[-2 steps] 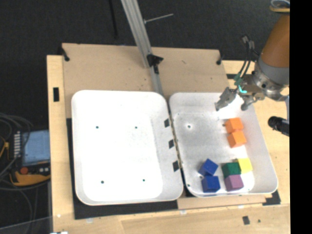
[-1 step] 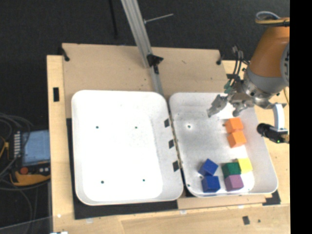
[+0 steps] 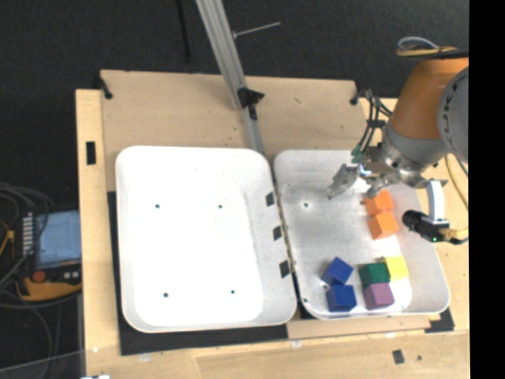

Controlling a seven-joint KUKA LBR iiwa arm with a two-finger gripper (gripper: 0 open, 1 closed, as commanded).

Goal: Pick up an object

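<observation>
**Hovering over the right bin, nothing gripped**

Looking down on the bench, you see the arm (image 3: 422,117) reaching in from the right, its gripper (image 3: 357,181) poised over the upper part of the right bin (image 3: 316,235). Its two fingers are spread apart with nothing between them. Just beside the gripper, toward the bin's right wall, sit two orange blocks (image 3: 382,214), one touching the other. Near the front edge you have two blue blocks (image 3: 339,284), a green block (image 3: 375,274), a yellow block (image 3: 396,268) and a purple block (image 3: 379,294) clustered together. The left bin (image 3: 193,235) lies alongside.
</observation>
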